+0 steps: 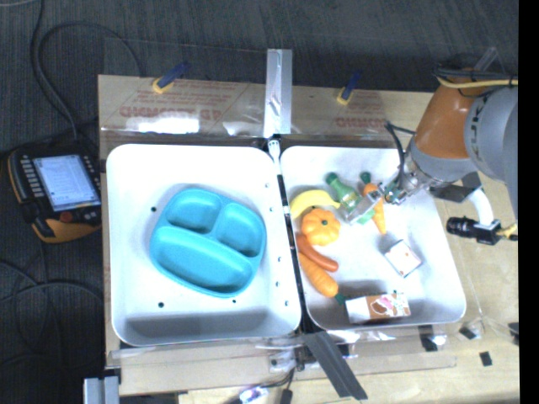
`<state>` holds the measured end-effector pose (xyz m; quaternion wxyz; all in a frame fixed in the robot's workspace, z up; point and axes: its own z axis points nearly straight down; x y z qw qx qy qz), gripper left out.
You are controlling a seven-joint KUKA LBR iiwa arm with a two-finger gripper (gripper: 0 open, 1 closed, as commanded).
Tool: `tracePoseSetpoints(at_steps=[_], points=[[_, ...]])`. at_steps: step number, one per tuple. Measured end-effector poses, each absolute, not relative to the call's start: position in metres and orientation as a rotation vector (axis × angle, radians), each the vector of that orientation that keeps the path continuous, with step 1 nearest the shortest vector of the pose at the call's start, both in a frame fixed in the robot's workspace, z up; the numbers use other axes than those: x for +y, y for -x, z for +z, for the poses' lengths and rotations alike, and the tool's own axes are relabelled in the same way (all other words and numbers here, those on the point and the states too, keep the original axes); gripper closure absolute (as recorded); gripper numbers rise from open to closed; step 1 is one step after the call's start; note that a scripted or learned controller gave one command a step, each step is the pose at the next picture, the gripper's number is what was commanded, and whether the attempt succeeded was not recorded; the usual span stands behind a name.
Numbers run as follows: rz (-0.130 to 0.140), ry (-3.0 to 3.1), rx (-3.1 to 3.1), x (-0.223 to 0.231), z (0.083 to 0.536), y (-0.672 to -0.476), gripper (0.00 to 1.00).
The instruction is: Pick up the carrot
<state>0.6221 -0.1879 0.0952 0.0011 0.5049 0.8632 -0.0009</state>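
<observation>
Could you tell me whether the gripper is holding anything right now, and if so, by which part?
It cannot be told. The two-finger gripper sits low in the right white bin, against a small orange carrot, but clutter hides whether anything is gripped.

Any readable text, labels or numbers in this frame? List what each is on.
None can be read.
Red print on the clear plastic sheet behind the bins: reversed and blurred.
Small carton in the right bin: printed label, too small.
Handheld screen left of the bench: too small.
</observation>
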Motion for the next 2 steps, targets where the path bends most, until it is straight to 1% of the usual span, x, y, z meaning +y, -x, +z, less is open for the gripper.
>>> tracePoseSetpoints(at_steps=[1,2], points=[[0.002,-1.583,2.710,-0.186,0.105,-0.623,1.00],[0.002,-1.608,2.699,-0.130,0.217,-0.572,1.00]])
